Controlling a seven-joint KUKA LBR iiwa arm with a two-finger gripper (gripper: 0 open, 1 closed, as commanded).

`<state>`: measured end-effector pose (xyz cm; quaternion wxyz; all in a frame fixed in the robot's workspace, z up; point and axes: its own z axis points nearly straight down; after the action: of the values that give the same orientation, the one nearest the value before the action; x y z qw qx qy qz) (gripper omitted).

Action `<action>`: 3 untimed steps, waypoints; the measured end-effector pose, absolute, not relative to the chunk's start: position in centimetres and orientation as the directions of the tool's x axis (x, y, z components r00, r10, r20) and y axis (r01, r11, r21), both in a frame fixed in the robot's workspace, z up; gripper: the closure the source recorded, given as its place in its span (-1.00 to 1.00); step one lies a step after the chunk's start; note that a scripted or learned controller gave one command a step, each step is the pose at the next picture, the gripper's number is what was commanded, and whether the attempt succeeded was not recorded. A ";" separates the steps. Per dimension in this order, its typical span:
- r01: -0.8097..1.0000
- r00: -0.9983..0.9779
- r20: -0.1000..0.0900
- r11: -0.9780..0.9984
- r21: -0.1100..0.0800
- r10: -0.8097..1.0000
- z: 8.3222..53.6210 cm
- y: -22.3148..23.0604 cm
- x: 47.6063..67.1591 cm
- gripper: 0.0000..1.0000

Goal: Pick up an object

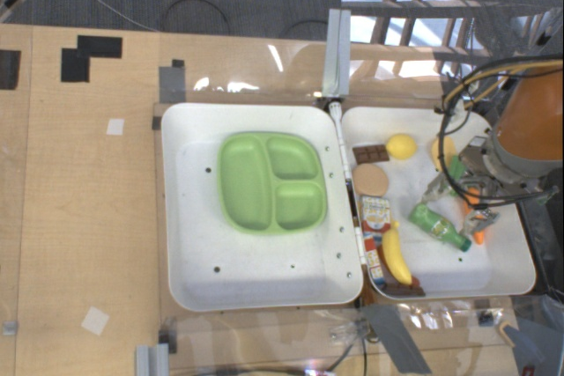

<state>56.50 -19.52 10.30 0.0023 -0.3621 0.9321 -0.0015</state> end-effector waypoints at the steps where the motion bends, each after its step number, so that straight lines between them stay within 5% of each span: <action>1: -0.682 -0.731 -0.012 0.731 -0.013 -0.682 9.1 -20.5 52.3 -1.00; 2: -0.570 -0.821 -0.014 0.821 -0.015 -0.571 9.1 -18.2 50.2 -1.00; 3: -0.570 -0.822 -0.014 0.822 -0.013 -0.570 9.0 -20.5 52.8 -1.00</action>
<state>52.85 -20.53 9.04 0.0088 -0.2984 0.9544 -0.0043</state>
